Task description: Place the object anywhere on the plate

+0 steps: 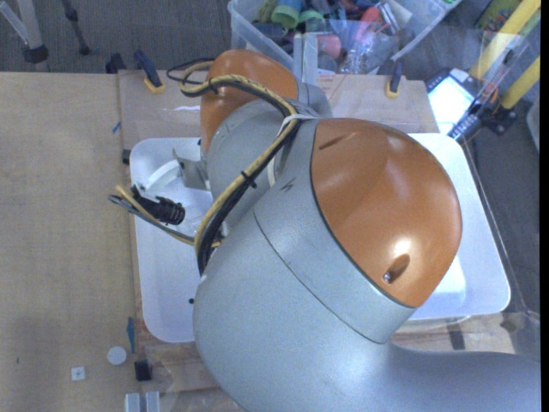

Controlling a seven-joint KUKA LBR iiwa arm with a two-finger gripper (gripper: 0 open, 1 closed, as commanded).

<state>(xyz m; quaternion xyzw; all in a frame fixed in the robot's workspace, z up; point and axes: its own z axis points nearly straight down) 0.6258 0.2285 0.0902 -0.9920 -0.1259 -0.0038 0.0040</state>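
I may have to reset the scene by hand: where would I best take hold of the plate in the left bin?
The plate shows a thin, white, curved rim beside the arm, which covers the rest. Pinch that rim, coming from the view's left over the left bin wall. This is a guess, as its pose is mostly hidden.

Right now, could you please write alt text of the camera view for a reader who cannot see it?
A large grey robot arm with orange caps reaches in from the right and covers most of two shallow white bins on a wooden bench. Yellow and black cables run along the arm. A clear tub of colourful toys sits behind the bench.
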